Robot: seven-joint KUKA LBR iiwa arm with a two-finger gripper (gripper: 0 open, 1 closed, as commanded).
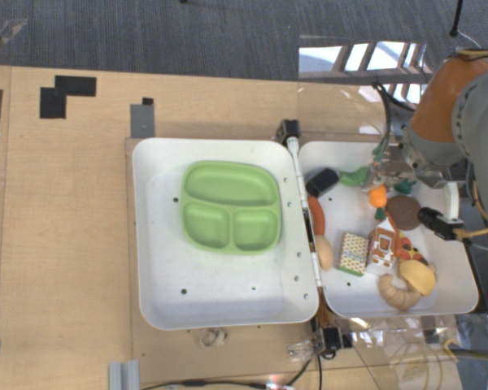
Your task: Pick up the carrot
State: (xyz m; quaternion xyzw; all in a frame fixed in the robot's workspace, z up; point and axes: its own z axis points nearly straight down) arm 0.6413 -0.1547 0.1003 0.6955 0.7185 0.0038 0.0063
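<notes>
Carrot [373, 186] in the right bin [464, 303], upper middle of it: orange body with green top toward the left, directly beneath the gripper [385, 171]. Cannot tell the finger state, hidden in wrist clutter. Best descend straight over the orange body, clear of the brown disc [404, 212] just beside. No readable writing; patterned cartons [354, 253] too small to make out.

Arm reaches in from right, claw [384, 171] seemingly lowered.
</notes>
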